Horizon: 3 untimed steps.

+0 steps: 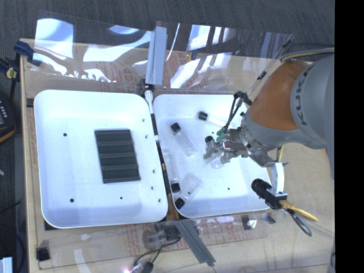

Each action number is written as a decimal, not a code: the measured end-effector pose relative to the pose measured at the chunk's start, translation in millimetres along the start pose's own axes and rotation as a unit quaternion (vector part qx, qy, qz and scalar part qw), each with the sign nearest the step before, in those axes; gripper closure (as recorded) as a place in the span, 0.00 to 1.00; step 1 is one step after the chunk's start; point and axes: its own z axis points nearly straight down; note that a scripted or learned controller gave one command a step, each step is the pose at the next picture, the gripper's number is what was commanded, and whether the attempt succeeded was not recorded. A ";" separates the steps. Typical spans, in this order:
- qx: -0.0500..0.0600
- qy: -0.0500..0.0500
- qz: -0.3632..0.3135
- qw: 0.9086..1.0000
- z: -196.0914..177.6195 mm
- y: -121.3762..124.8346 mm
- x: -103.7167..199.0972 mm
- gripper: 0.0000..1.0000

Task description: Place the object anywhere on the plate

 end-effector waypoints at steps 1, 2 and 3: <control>0.003 0.001 0.006 1.000 38.3 29.3 65.3 1.00; 0.002 0.001 -0.061 0.998 12.1 -8.2 146.6 1.00; 0.001 0.000 -0.145 0.989 12.3 84.5 214.1 1.00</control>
